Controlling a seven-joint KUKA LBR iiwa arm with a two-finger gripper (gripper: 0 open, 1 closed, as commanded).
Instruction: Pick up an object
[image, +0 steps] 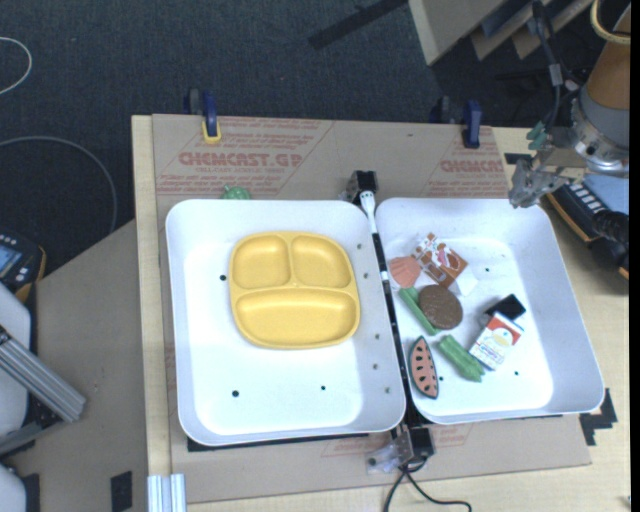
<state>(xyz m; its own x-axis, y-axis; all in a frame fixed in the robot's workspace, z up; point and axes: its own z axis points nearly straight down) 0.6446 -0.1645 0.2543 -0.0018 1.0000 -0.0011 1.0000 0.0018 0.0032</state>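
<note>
Watermelon slice (424, 367) lies in the right bin (560, 300), whose far corner the pincer (527, 188), grip state unclear, hovers above; approach pending, descent needed.

Surface (300, 150): brown board with red "CHEMCAST" lettering printed along its far side, held by two blue clamps (209, 108) at the far edge. Two shallow white bins lie directly on it, side by side, inner rims touching: left bin (200, 380), right bin (560, 320). A black strip (368, 200) runs along the seam between them. Small green item (236, 192) lies on the board just beyond the left bin's far rim.
</note>
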